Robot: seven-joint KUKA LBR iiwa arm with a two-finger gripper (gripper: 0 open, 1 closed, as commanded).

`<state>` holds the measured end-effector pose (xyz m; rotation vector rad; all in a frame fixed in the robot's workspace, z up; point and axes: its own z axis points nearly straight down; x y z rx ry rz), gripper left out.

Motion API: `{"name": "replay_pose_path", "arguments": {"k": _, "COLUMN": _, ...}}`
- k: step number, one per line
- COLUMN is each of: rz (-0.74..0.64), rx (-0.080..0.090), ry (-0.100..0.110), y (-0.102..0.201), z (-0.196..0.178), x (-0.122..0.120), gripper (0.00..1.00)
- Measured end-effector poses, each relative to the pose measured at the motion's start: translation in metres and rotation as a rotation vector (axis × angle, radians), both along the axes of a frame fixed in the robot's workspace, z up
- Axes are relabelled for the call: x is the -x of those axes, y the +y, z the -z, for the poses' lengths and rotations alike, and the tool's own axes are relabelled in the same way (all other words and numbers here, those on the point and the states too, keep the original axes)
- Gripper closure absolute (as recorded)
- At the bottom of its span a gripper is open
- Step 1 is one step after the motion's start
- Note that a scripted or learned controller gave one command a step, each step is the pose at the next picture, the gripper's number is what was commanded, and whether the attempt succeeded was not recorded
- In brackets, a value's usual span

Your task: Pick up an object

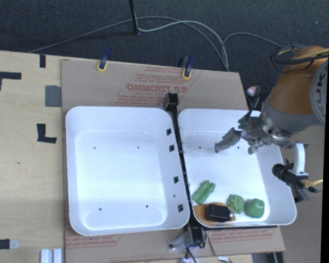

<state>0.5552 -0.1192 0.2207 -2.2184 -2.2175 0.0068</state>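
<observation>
The arm (297,90) enters from 3 o'clock, its orange band uppermost, and reaches over the right bin (271,176); the gripper (241,141) hangs above the upper half of that bin, at about 1 o'clock from the bin's centre; its two fingers are spread apart, one finger (226,142) pointing toward 8 o'clock and the other shorter in view beside it; nothing lies between them.

The objects are grouped at the bin's lower edge, at roughly 6 o'clock from the gripper and well apart from it; a green elongated piece (204,191) lies tilted near the divider between the bins; a black object (218,213) rests on an orange-brown dish-shaped item (204,213) at the bin's 7 o'clock corner; a green knobbly ball (235,203) sits just beside the dish at its 2 o'clock; a smooth green rounded object (254,207) lies next to the ball at 3 o'clock.

The left bin (76,151) stands at 9 o'clock of the right bin, edge to edge; both rest on a cardboard sheet (145,84).
</observation>
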Motion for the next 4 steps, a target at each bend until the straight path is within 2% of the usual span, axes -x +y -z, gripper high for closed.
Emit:
{"name": "replay_pose_path", "arguments": {"k": 1, "rz": -0.001, "rx": 0.001, "ry": -0.006, "y": 0.0, "z": -0.003, "x": -0.001, "gripper": 0.0}}
{"name": "replay_pose_path", "arguments": {"k": 2, "rz": -0.001, "rx": 0.0, "ry": -0.002, "y": -0.003, "z": 0.049, "x": -0.01, "gripper": 0.0}}
{"name": "replay_pose_path", "arguments": {"k": 4, "rz": -0.001, "rx": 0.0, "ry": -0.004, "y": -0.009, "z": 0.133, "x": -0.006, "gripper": 0.0}}
